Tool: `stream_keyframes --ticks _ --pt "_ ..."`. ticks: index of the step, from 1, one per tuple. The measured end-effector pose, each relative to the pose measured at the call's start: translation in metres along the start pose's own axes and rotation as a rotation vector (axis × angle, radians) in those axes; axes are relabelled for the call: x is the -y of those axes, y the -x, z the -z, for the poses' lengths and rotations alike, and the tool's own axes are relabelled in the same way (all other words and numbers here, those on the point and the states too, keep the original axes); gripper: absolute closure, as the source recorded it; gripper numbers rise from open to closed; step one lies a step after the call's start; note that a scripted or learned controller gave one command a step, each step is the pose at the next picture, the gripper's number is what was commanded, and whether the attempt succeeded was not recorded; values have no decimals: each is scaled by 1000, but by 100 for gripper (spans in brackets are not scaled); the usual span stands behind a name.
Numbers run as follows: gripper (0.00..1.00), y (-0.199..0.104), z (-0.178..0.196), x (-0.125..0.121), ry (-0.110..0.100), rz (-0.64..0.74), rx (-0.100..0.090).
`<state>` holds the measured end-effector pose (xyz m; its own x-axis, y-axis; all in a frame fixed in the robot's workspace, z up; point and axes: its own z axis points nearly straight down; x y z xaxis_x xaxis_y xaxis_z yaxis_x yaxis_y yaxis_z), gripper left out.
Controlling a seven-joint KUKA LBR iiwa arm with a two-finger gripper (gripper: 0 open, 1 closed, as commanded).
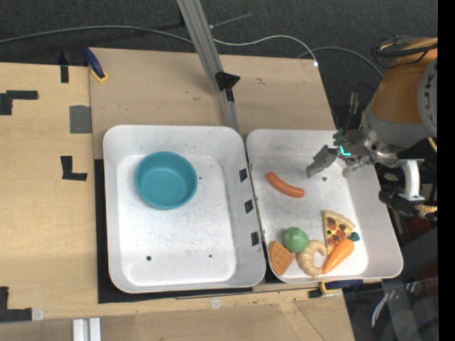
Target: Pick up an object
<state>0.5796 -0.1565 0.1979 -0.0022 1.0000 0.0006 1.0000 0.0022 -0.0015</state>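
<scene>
We see the pincer [323, 163] above the right bin [384, 212], near its upper edge. We cannot tell its state, and nothing shows in it. The sausage [285, 185] lies just to its lower left on the bin floor. The pizza slice [337, 225], carrot [340, 253], green vegetable [296, 238] and waffle [281, 257] cluster near the bin's lower edge. The left bin [121, 212] holds a blue bowl [166, 180].

Two white bins [117, 212]; one blue bowl [166, 180]; one sausage [285, 185]; one pizza slice [337, 226]; one carrot [338, 255].
</scene>
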Motion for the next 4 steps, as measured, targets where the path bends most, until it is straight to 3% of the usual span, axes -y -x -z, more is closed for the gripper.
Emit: stream_keyframes --ticks 1,2,3,4 --pt "0 6 -60 8 -6 -2 0" --pt "0 5 -109 7 1 0 2" --pt "100 5 -99 7 0 0 1" --pt "100 -5 -53 6 4 0 1"
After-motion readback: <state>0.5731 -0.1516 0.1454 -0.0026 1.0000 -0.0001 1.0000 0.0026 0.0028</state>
